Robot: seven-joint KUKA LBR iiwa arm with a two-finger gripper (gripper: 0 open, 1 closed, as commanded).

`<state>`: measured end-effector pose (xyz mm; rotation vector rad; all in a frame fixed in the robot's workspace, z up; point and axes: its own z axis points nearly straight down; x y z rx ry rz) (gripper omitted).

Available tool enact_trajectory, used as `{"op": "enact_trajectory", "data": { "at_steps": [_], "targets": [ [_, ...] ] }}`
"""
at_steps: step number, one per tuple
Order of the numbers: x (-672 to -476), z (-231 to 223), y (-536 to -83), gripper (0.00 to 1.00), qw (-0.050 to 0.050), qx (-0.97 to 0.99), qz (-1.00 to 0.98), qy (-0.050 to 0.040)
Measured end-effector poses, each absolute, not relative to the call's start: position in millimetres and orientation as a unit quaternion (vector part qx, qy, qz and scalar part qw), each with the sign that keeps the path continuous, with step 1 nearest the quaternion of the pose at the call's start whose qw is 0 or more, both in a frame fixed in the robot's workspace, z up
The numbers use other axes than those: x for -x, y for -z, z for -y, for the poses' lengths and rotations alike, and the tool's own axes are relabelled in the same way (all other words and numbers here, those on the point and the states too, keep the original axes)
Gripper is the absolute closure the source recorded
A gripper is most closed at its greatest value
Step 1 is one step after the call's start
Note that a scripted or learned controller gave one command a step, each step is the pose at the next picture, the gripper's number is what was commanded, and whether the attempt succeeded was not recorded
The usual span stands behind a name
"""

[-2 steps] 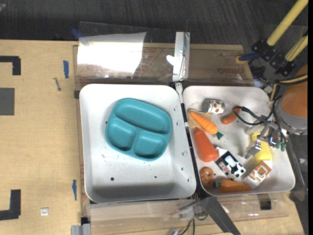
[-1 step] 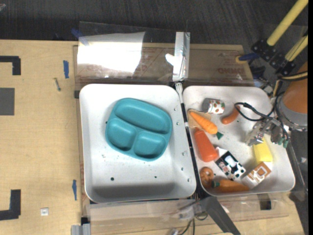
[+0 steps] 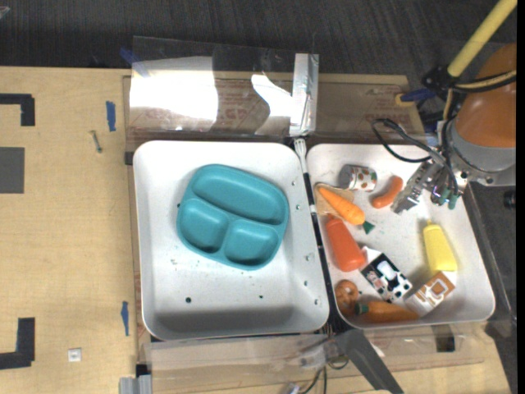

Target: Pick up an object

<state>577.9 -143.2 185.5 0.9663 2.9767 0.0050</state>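
Orange-banded arm (image 3: 486, 113), seemingly metallic pincer (image 3: 418, 191)

Light wood surface (image 3: 57, 245) with black tape marks (image 3: 18, 109), dark carpet floor (image 3: 205, 6) behind, glare on clear sheet (image 3: 176, 97).

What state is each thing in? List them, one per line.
Teal tray: upside down, in left bin.
Carrot: lying flat, right bin.
Yellow piece: lying flat, untouched.
Orange bottle: on its side.
Pincer: above right bin, holding nothing visible.
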Motion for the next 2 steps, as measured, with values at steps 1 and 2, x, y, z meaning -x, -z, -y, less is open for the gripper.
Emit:
{"op": "enact_trajectory", "data": {
  "at_steps": [1, 2],
  "targets": [
    [-603.8, 65, -201, 1.0, 0.004, -0.335, -0.942, -0.0021],
    [-497.6, 12, -234, 1.0, 0.002, -0.335, -0.942, -0.0018]
  ]
}}
